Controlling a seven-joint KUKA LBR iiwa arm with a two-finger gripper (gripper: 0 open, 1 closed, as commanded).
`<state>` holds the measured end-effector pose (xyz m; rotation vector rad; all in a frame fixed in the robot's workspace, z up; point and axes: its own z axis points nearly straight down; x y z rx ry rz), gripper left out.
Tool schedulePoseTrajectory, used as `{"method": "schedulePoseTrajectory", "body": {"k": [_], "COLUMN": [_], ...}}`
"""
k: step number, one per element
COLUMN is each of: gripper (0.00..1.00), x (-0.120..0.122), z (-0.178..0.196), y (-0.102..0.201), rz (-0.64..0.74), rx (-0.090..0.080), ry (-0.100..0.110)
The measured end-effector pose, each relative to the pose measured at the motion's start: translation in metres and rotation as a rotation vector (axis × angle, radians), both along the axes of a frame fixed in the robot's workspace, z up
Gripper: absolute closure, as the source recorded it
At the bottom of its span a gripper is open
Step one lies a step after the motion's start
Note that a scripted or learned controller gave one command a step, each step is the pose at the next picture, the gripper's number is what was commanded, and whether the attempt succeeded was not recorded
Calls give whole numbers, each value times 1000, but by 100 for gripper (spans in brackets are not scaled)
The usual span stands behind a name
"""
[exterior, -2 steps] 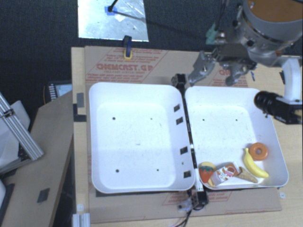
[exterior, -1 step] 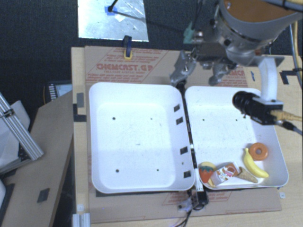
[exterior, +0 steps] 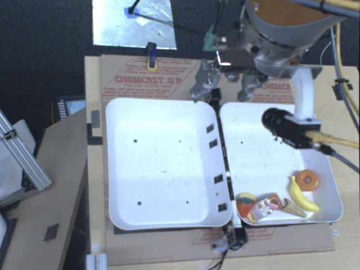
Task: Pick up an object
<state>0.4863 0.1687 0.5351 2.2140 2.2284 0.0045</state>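
The things to pick from lie bunched in the near right corner of the right bin [exterior: 332, 207]: a yellow banana [exterior: 301, 194], an orange ring-shaped piece like a doughnut [exterior: 307, 179] just behind its top end, a small printed packet [exterior: 266, 206] to its left, a brown cone-shaped piece [exterior: 293, 208] between packet and banana, and a red-orange rounded item [exterior: 245, 202] against the bin's dividing wall. They touch or nearly touch one another. The left bin [exterior: 163, 162] beside it shows its bare white floor.

The end effector [exterior: 225, 89] hangs well apart from that cluster, above the far edge of the bins near the seam between them, with its two fingers spread apart and nothing between them. A black cylindrical camera-like unit [exterior: 287, 127] sits on a white bracket over the right bin.

To do the pick well, the arm would need to travel toward the near right corner and come down on an item with room on both sides; the banana, lying outermost, looks the easiest, taken across its narrow width. The bin wall close by could catch a finger.

Under the bins a cardboard sheet [exterior: 147, 79] reads "CHEMCAST G", with a further character too blurred to settle. The packet's print is too small to read.
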Motion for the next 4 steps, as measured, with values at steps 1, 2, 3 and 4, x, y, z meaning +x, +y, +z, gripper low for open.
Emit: {"method": "schedulePoseTrajectory", "body": {"k": [1, 2, 3, 4], "gripper": [0, 0, 100, 100], "x": [0, 0, 0, 34], "z": [0, 0, 11, -1], "y": [44, 67, 66, 10], "rz": [0, 1, 0, -10], "rx": [0, 0, 2, -3], "ry": [0, 0, -2, 1]}}
